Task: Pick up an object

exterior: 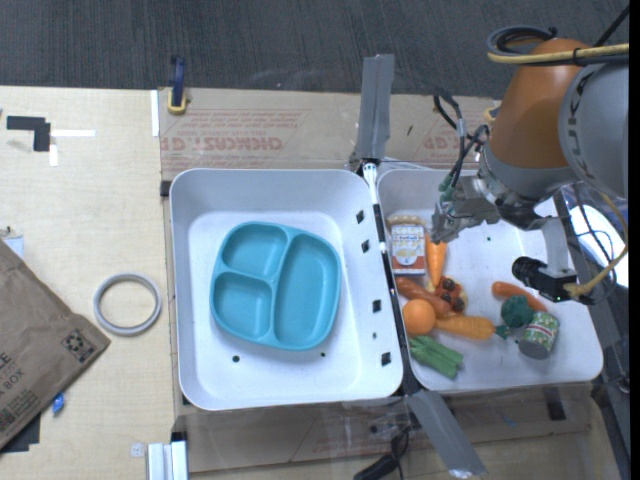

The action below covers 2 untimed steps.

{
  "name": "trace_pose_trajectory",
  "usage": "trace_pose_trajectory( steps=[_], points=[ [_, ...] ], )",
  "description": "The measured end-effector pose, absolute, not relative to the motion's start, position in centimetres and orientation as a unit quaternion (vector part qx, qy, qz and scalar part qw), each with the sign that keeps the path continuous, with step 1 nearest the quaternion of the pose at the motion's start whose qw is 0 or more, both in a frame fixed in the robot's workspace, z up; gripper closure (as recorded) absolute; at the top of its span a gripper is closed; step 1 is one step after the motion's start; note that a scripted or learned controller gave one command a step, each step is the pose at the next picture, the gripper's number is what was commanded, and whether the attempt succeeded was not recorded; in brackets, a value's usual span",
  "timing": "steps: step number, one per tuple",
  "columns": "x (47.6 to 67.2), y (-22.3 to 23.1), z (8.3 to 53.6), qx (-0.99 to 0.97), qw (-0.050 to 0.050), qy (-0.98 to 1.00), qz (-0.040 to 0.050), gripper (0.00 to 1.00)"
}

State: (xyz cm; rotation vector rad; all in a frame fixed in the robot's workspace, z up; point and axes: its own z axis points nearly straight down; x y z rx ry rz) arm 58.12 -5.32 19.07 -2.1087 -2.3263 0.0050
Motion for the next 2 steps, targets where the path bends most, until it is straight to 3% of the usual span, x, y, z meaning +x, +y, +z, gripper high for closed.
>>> trace_pose_trajectory(
  steps=[1, 2],
  points=[
    [58.1, -5.3, 19.1, -0.672, 0.001, -0.741, 0.0016, 0.00],
    [62.6, -10.0, 11.2, -0.683, -0.010, -0.730, -0.0058, 0.00]
  ],
)
